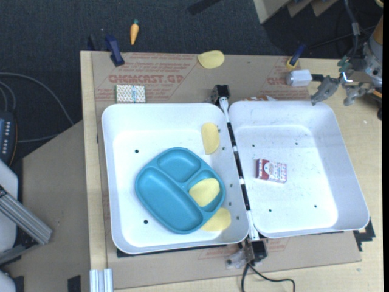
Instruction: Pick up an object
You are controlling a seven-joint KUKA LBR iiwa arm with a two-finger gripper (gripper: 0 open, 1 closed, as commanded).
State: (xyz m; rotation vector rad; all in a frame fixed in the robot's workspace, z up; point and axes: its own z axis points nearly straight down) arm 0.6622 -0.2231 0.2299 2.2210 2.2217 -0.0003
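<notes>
A small red and white box [270, 171] lies flat near the middle of the right bin [340, 157]. In the left bin [121, 139] sits a blue divided plate [167, 193] with a yellow piece [205, 190] in one compartment. A second yellow piece [210, 137] lies near that bin's right wall, and a third [217, 220] rests by the plate's lower edge. My gripper [333, 96] hangs open above the right bin's far right corner, apart from every object, with nothing between its fingers.
Outside the bins, the bench holds a yellow piece [211, 59], a patterned packet [130, 93], a blue clip [113, 50] and a white block [299, 76]. A small carrot [134, 32] lies on the dark floor beyond the bench.
</notes>
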